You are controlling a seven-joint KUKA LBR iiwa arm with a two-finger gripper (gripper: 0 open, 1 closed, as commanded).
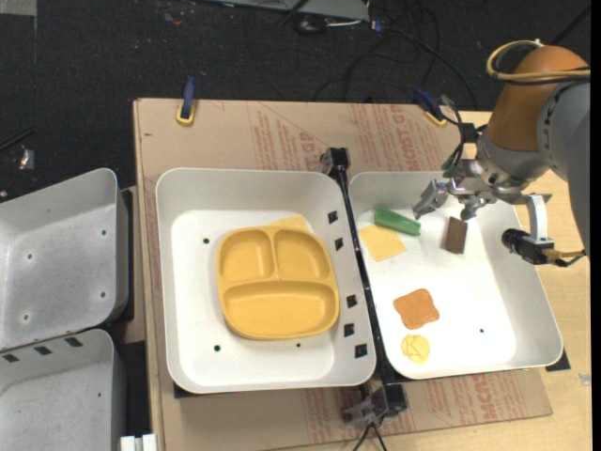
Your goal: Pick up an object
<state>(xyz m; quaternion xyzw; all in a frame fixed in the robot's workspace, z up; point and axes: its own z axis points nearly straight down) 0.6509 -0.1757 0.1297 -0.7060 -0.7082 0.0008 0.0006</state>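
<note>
A round yellow piece (415, 348) lies flat, pale.

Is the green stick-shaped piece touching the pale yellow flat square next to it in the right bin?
Cannot tell. In the camera view the green stick-shaped piece lies just above the pale yellow flat square; their edges seem to meet, but no plain gap or contact shows.

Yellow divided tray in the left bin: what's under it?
A pale yellow flat piece pokes out from beneath the yellow divided tray's far edge. How far it extends underneath is hidden, as is anything else under the tray.
</note>
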